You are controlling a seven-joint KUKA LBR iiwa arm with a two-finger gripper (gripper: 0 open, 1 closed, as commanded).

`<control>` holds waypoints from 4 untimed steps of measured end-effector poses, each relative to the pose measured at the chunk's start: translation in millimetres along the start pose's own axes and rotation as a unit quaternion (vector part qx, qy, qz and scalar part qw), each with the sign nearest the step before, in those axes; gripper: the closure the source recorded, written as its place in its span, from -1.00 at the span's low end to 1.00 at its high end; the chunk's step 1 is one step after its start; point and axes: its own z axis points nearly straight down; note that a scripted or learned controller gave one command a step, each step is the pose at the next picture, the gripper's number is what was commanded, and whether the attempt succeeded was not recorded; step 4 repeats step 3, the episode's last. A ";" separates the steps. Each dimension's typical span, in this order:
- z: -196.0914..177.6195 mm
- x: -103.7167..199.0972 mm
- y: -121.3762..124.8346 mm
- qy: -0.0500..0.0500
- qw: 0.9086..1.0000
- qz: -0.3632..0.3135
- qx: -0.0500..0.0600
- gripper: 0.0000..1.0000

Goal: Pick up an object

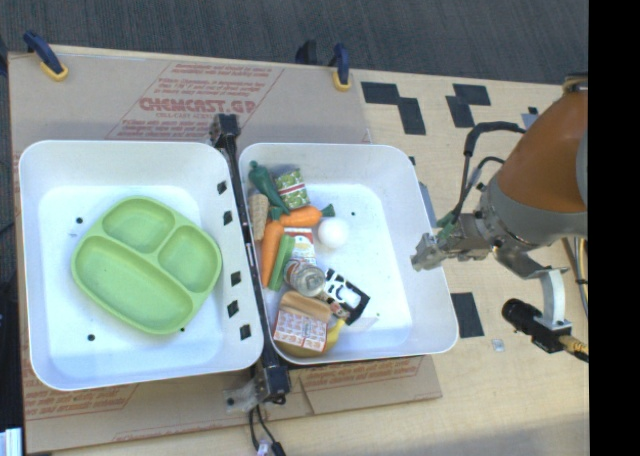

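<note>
White plastic forms both shallow bins on the worktop [500, 74]. The left bin [40, 244] carries a green divided plate [147, 263] lying flat near its middle. The right bin [395, 244] holds a heap of small things crowded against its left wall: a dark green piece [266, 184] at the far end, a small green-labelled packet [291, 187] beside it, an orange carrot-like toy [272, 241] running near-to-far, a white ball [332, 234] just right of the heap, a small can or jar [305, 278], a black-and-white item [346, 293], and a printed carton [303, 323] at the near end. These lie touching or overlapping one another. The arm [540, 159], grey with an orange band, reaches in from the right, and its jaws [428, 252] hang over the right rim of the right bin, apart from the heap; whether they are spread or closed cannot be told, and nothing shows between them. Black clips [226, 127] join the bins along their shared edge.
</note>
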 end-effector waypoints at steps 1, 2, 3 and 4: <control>-28.2 -0.9 1.0 -0.001 1.000 0.000 -0.002 1.00; -0.1 0.0 0.0 0.000 1.000 0.000 0.000 1.00; -29.8 -0.9 1.0 -0.001 1.000 0.000 -0.002 1.00; -29.8 -0.9 1.0 -0.001 1.000 0.000 -0.002 1.00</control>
